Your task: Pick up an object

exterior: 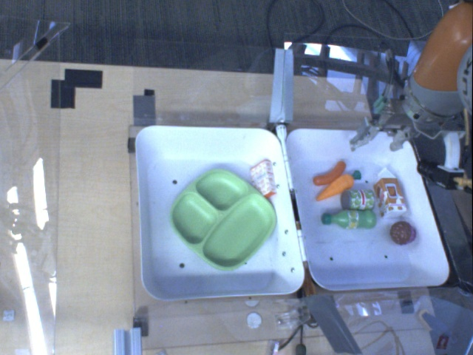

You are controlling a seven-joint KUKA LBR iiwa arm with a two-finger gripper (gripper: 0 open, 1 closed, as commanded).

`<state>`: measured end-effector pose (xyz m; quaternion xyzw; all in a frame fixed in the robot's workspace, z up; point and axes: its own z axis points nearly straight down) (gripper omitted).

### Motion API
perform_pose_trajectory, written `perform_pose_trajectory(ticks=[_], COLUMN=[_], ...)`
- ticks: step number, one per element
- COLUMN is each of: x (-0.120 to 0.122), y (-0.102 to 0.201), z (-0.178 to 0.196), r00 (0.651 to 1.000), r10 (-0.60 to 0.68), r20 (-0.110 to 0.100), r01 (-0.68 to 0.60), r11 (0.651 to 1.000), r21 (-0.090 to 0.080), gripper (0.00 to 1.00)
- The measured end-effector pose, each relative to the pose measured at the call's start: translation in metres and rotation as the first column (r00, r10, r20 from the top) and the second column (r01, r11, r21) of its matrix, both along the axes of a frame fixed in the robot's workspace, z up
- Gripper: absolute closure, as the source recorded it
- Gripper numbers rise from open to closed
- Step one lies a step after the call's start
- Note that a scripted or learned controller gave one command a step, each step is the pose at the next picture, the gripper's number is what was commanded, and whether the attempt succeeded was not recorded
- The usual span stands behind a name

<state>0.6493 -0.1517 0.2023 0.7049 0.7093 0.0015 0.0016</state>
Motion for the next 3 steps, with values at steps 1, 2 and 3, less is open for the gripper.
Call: perform_pose_trajectory(ticks=[1, 2, 3], x=[0.004, 0.006, -0.005], y=[0.015, 0.017, 0.064], z=[-0.113, -0.100, 0.005], r00=[0.998, 0.998, 0.999], r10=[0.058, 0.062, 0.045], r20=[0.003, 0.009, 0.005], r01=[-0.058, -0.062, -0.045], r11=[0.998, 0.998, 0.999], r21=[-0.001, -0.001, 0.000], gripper=[0.00, 1.00, 1.00])
